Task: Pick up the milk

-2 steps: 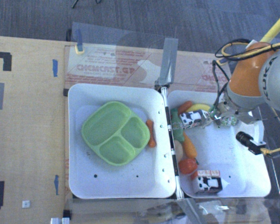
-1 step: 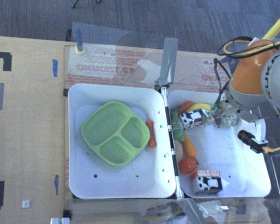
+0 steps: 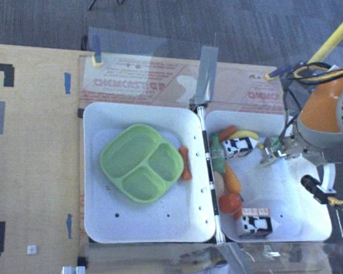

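Observation:
Two black-and-white cow-patterned milk cartons lie in the right bin [image 3: 305, 228]. One milk carton [image 3: 238, 147] rests near the bin's back left, beside a banana. The other milk carton [image 3: 255, 221] lies on its side near the front edge, with a red top. My gripper [image 3: 272, 153] hangs low over the back middle of the right bin, just right of the back carton and apart from it. Nothing shows in its grasp. The arm's orange band [image 3: 330, 105] is above it to the right.
A banana [image 3: 244, 134], a green item [image 3: 217, 155], an orange carrot [image 3: 232, 179] and a red tomato [image 3: 230, 202] crowd the right bin's left side. The left bin [image 3: 97, 216] holds a green divided plate [image 3: 141, 162] and an orange piece [image 3: 185, 163].

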`<state>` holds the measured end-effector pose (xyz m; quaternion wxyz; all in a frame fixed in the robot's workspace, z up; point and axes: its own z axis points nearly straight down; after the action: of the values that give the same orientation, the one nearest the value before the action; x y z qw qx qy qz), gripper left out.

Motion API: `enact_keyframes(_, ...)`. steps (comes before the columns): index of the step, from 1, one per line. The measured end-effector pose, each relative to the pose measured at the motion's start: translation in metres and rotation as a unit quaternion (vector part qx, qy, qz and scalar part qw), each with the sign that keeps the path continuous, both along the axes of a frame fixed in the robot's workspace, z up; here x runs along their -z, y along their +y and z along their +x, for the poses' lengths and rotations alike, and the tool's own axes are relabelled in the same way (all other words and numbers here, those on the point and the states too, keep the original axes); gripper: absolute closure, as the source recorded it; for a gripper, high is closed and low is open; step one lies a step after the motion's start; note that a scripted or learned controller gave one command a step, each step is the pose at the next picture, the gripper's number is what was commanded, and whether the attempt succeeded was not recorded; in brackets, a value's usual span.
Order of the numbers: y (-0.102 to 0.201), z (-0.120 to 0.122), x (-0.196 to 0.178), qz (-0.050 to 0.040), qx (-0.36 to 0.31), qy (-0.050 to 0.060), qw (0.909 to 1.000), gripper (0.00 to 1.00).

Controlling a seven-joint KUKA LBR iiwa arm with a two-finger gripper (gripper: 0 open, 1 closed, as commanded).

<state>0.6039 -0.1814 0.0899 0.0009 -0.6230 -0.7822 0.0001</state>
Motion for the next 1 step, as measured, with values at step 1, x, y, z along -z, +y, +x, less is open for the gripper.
enact_keyframes(1,0.0303,0.0607,-0.0152,-0.0015,0.174,0.005,0.9847,1.0)
